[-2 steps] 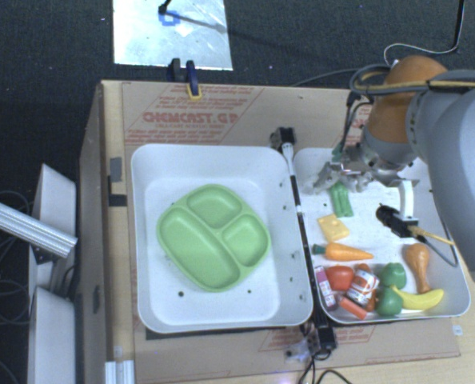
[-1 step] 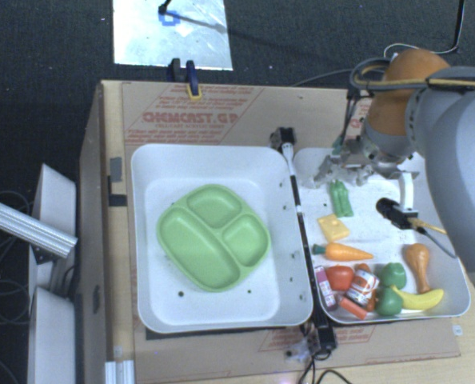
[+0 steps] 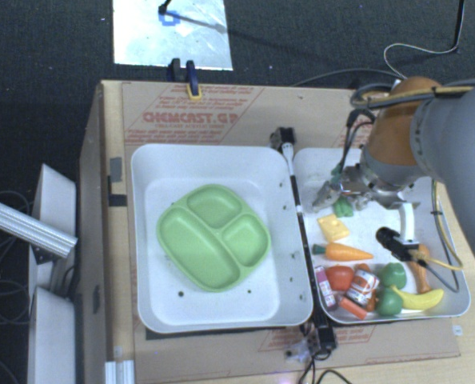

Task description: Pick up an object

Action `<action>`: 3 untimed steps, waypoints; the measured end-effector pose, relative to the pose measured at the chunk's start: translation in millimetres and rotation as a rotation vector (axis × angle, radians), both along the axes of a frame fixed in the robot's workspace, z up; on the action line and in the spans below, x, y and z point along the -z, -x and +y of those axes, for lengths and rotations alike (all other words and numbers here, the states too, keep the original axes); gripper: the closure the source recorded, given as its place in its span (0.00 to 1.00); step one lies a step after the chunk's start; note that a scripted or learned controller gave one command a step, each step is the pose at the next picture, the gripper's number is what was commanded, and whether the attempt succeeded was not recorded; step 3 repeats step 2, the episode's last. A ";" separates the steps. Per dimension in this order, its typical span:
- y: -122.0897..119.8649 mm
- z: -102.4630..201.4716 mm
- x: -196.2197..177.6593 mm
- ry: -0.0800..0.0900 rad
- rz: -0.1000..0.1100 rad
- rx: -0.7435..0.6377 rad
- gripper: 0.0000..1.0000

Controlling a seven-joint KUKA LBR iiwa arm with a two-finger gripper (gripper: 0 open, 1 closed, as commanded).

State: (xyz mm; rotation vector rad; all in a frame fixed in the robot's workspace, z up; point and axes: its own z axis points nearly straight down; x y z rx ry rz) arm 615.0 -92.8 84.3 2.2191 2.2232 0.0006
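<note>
- Over the far end of the right bin (image 3: pixel 313 166), the gripper (image 3: pixel 341 200) is hanging low, with the grey arm reaching in behind it from the right.
- Its fingers (image 3: pixel 324 198) are standing apart, one tip angling out toward the divider between the two bins and the other sitting on the arm's side.
- A small green toy (image 3: pixel 345 209) is lying in the gap between the two tips, at their lower ends and resting on the bin floor. Whether either tip is touching it cannot be told.
- Nothing is being lifted: the green toy is sitting down in the bin, not raised between the tips.
- Just beyond the tips toward the near edge, a yellow cheese wedge (image 3: pixel 333 229) is lying close to the green toy but apart from it.
- Further from the tips in the same direction, a toy carrot (image 3: pixel 343 253) is lying crosswise, then a tomato (image 3: pixel 340 278) and a small can (image 3: pixel 366 282) are crowding together.
- Well away from the tips, in the near corner, a banana (image 3: pixel 417 299) is curling beside two round green fruits (image 3: pixel 393 274).
- Across the divider from the fingers, the left bin (image 3: pixel 141 214) is holding a green divided plate (image 3: pixel 213 237), well apart from the gripper.
</note>
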 end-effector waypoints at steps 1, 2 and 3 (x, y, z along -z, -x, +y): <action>-1.1 -0.5 -11.1 0.001 -0.003 -0.001 1.00; 26.7 54.3 -125.7 -0.001 -0.006 -0.004 1.00; 26.7 54.3 -125.7 -0.001 -0.006 -0.004 1.00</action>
